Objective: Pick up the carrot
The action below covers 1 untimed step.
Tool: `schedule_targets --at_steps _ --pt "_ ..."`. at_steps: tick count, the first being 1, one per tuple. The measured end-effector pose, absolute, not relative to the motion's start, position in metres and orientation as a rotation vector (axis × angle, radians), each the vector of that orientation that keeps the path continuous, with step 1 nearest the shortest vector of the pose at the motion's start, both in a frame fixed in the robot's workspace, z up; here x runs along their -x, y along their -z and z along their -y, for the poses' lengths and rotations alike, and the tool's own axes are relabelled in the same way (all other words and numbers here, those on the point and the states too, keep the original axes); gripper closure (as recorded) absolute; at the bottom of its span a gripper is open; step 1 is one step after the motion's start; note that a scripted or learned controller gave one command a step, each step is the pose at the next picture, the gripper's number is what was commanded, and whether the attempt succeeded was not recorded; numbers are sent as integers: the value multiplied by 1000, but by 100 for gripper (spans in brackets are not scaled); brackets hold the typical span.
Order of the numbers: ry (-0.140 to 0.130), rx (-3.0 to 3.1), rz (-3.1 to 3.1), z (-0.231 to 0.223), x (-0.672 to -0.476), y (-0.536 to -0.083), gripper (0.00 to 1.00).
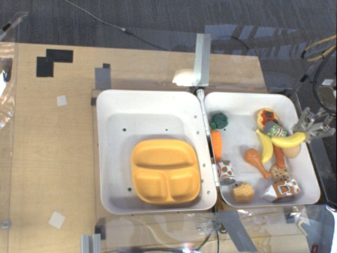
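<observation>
The carrot (216, 144) is orange with a green top. It lies lengthwise along the left wall of the right bin (247, 105), just below a green broccoli piece (219, 120). My gripper (311, 124) is at the right rim of that bin, far to the right of the carrot. It sits next to the tip of a yellow banana (288, 139), and I cannot make out whether it touches the banana.
The right bin also holds a second banana (266, 147), a drumstick (256, 161), a small can (226, 172), a corn piece (243, 192), a small box (282, 189) and a red-yellow item (266, 116). A yellow divided plate (165, 170) lies in the left bin (121, 115).
</observation>
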<state>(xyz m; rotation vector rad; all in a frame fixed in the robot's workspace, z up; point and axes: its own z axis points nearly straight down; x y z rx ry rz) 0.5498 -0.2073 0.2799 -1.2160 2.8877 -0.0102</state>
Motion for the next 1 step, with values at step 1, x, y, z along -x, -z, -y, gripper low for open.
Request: schedule_targets --at_steps 1 --pt "7 1941 -2462 205 -552 -265 100"
